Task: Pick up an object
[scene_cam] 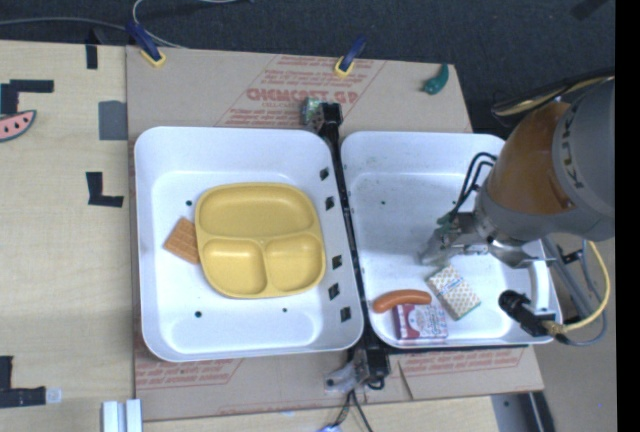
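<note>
Counter: pale wood surface (60, 250) with black tape marks along its left part, a brown cardboard sheet (300, 90) laid over it under both bins, dark carpet beyond the far edge
Clips: a blue and yellow clamp (147, 44) on the cardboard's far left corner, a second one (350, 57) further right on the far edge, a small teal item (435, 79) near the far right corner
Left bin: white, shallow (160, 320), holding a yellow divided plate (260, 238) with three compartments, lying flat near the middle
Cracker: a tan waffled piece (182, 240) tucked partly under the plate's left edge
Right bin: white (400, 170), touching the left bin along a black hinge strip, its far half bare apart from dark specks
Sausage: an orange-red toy sausage (401, 299) lying flat near the bin's near wall, just left of the patterned packet
Red carton: a small red and white box (418, 322) against the near wall, just beneath the sausage
Patterned packet: a pale checked packet (455, 293), tilted, its corner resting over the red carton, right below the hand
Hand: grey metal (452, 242), low over the bin floor right of centre, just above the patterned packet; whether its tips are spread or pressed together I cannot tell
Arm: grey with an orange band (535, 165), coming in over the bin's right wall
</note>
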{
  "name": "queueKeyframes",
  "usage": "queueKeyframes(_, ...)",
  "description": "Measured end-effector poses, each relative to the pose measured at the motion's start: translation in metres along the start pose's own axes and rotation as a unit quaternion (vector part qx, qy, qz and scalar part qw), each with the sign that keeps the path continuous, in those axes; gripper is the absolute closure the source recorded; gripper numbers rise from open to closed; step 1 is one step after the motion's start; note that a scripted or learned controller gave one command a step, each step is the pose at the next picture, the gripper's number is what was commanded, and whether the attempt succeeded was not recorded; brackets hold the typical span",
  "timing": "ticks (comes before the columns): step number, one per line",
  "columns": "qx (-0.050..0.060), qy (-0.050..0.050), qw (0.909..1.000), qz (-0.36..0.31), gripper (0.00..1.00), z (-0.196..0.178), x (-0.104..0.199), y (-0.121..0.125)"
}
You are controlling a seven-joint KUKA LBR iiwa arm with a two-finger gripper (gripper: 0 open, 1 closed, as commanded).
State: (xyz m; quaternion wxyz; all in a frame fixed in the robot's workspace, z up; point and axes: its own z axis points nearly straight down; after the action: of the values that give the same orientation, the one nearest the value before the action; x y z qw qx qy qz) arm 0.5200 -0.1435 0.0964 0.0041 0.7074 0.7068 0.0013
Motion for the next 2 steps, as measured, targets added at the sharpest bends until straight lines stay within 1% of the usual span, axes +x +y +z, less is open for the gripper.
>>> queueKeyframes(1,0.0,0.0,1.0,0.0,0.0,0.0001,0.0,-0.0002)
queueKeyframes(2,0.001,0.001,1.0,0.0,1.0,-0.0091,0.0006,0.0001)
